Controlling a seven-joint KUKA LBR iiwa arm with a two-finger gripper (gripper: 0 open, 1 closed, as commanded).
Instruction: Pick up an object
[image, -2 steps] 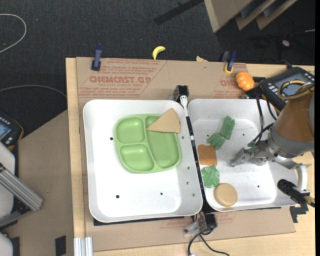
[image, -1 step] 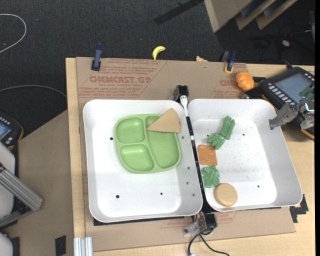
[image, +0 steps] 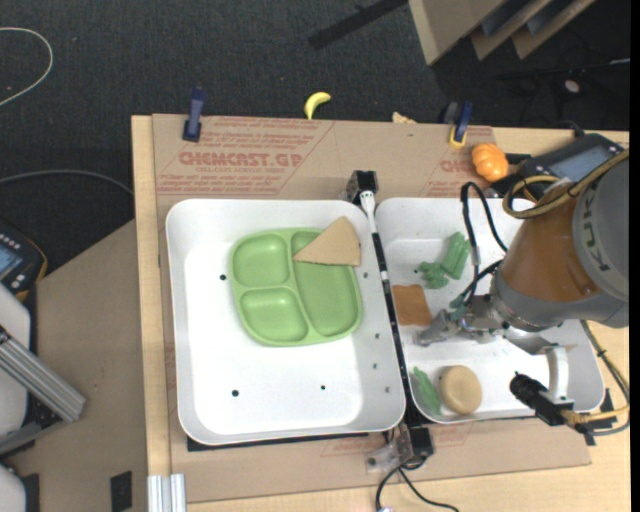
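— Brown block (image: 409, 303): where is it?
— Flat against the left wall of the right bin (image: 497, 214), about midway along, small and squarish.
— Room around it?
— Gripper (image: 434, 331) sits just beside its near-right corner; whether it's open, I cannot tell. Green pieces (image: 446, 262) lie toward the far edge, a tan round object (image: 461, 389) near the front edge.

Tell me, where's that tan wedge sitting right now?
The tan wedge lies in the left bin, resting on the upper right corner of the green plate, close to the divide between the two bins.
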